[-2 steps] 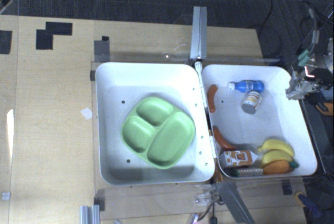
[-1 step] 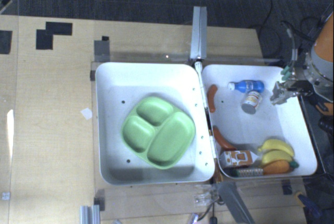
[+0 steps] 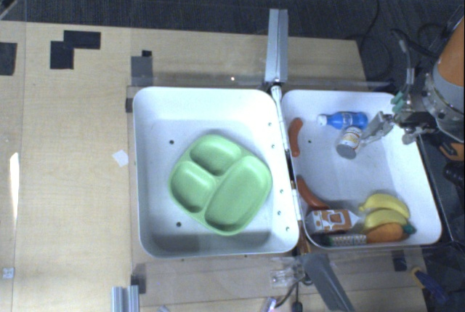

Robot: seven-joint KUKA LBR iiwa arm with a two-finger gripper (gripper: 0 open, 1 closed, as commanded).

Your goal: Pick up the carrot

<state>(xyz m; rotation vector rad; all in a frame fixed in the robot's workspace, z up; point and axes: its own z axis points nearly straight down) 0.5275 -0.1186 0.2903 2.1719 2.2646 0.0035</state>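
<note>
The carrot [image 3: 385,233] is seen in the right bin's [image 3: 418,165] near corner, pressed against the bananas [image 3: 386,210] just behind it, with a small carton [image 3: 331,220] at its left. The gripper [image 3: 352,143] is held over the bin's middle, beside a blue bottle [image 3: 344,119]; its state cannot be told. A green divided plate [image 3: 221,183] is seen in the left bin [image 3: 149,180].

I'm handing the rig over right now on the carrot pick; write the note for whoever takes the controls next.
Gripper: low over the right bin, upper middle, beside the blue bottle; nothing seen between its fingers, opening unclear.
Carrot: lies in the right bin's near right corner, against the bananas.
Also there: two sausages along the left wall, a small carton near the front. Green divided plate in the left bin.
Done: nothing picked.
Left: move to the carrot, grasp, lift.
</note>
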